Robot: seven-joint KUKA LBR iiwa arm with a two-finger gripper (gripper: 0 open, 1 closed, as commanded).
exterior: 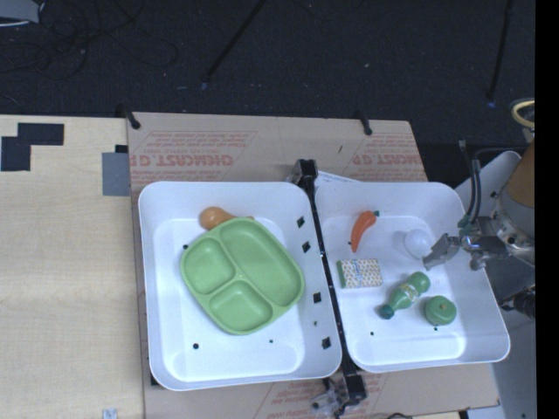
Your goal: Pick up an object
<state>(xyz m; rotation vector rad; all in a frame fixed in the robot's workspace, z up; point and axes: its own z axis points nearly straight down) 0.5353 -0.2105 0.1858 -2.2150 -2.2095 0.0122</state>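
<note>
Front row, right bin [476, 343]: green bottle [403, 293] lying tilted, and just beside it to the right a round green cap-like piece [439, 310]; the two are close but whether they touch cannot be told. Front row, left bin [166, 339]: green divided plate [242, 274], three compartments, set askew. Middle row, right bin: small patterned packet [360, 272] lying flat near the divider, and a pale rounded object [416, 242], hard to identify against the white floor. Back row: orange carrot-shaped toy [362, 229] in the right bin; orange ball [213, 217] in the left bin, tucked against the plate's far edge. End effector [445, 248]: at the right bin's right side, just beside the pale object, nothing seen between its parts; spread or pressed together cannot be told. Step judged: approach, no pick made yet. Next move calls for centring over one item, likely the pale object or bottle, then descending squarely. Desk [61, 278]: pale wood, cardboard sheet [262, 151] beneath both bins.
</note>
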